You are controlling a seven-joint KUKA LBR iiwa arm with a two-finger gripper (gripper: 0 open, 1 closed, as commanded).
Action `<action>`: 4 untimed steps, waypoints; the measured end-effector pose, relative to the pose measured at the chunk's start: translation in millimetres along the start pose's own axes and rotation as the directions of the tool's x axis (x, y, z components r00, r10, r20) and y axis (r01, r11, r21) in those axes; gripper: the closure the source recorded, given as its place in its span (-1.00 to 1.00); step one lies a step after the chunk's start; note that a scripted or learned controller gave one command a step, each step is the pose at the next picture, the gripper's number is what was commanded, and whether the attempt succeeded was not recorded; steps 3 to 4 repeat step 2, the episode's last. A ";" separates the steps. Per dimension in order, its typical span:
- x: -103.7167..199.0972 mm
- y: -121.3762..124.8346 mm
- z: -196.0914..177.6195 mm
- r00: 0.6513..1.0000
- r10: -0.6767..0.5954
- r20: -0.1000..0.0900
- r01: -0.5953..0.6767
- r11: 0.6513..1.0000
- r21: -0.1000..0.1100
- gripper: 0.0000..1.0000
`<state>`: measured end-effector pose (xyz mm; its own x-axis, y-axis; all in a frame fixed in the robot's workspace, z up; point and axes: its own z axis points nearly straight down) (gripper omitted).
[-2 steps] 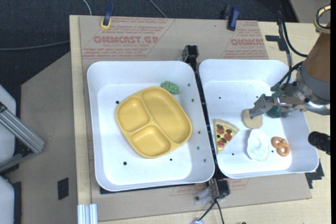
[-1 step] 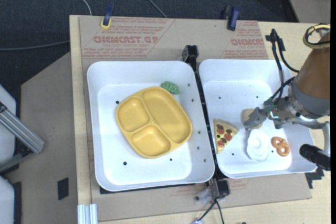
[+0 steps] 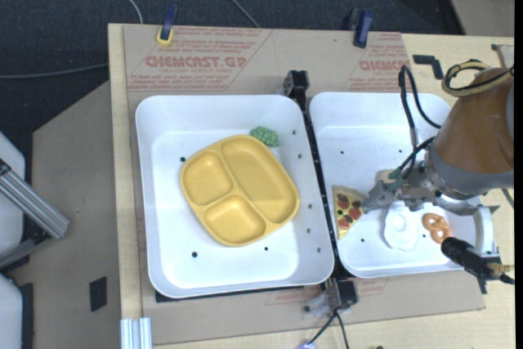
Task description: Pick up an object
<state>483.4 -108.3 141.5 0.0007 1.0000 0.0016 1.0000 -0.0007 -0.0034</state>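
The desk (image 3: 131,176) carries two shallow white bins set side by side on a brown board.

Left bin (image 3: 159,257): a yellow plate with three compartments (image 3: 239,189) lies tilted near the middle. A small green object (image 3: 265,136) touches the plate's far edge, toward the bin's far wall.

Right bin (image 3: 351,123): a toy pizza slice (image 3: 347,211) lies against the bin's left wall, near the divider between the two bins. A white object (image 3: 400,230) rests near the bin's front edge, just beside a pretzel-shaped brown piece (image 3: 435,225) toward the front right corner.

The arm (image 3: 478,135) reaches in over the right side of the right bin. The claw (image 3: 395,190) sits low over the bin floor, between the pizza slice and the white object; whether it stands apart or together cannot be told. No object is seen between its parts.

Printed text: red lettering on the board at the desk's far edge reads "CHEMCAST GP", repeated above each bin and partly cut off above the right one. A blue clamp (image 3: 167,24) and a second blue clamp (image 3: 360,26) grip that far edge.
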 end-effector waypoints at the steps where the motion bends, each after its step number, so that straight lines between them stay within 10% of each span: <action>1: 0.3 0.5 50.6 1.000 0.000 0.000 0.000 1.000 -0.002 -1.00; 2: 1.6 2.9 37.0 1.000 -0.001 -0.001 0.001 1.000 -0.011 1.00; 4: 1.6 2.9 37.0 1.000 -0.001 -0.001 0.001 1.000 -0.011 1.00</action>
